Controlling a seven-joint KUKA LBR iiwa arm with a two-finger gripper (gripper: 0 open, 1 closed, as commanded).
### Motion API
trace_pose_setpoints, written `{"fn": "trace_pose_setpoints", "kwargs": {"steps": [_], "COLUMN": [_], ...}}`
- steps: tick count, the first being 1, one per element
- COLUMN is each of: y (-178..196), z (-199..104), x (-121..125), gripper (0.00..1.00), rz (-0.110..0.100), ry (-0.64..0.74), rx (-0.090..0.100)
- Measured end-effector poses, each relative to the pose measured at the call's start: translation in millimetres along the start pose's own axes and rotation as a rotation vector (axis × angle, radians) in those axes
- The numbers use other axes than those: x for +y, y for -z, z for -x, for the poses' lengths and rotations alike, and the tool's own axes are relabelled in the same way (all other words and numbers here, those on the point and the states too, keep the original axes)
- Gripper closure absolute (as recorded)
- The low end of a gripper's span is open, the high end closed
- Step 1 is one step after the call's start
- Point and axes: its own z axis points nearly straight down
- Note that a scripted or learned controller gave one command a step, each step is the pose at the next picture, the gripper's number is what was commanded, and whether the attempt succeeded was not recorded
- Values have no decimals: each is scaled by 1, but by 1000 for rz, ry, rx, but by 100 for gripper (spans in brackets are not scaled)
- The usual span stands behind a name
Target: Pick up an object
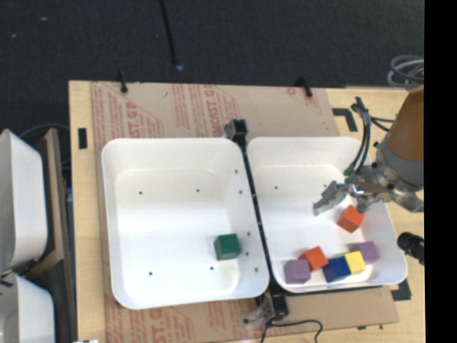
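My gripper [343,204] hangs over the right part of the right bin [300,152], its fingers spread open. One grey finger [325,199] points left. A red-orange block [350,220] lies on the bin floor just below and between the fingers, and I see nothing gripped. Along the bin's front wall sit an orange block [315,256], a purple block [297,270], a blue block [334,269], a yellow block [355,262] and a second purple block [367,251].
A green block [227,246] lies alone in the front right of the left bin [143,163]. A black divider clip [236,129] sits where the bins meet at the back. Cables run along the bench's right side.
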Motion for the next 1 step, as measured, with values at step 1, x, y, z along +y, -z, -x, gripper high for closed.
{"fn": "trace_pose_setpoints", "kwargs": {"steps": [1], "y": [2], "z": [0], "x": [1], "gripper": [0], "rz": [5], "ry": [0], "rx": [0]}}
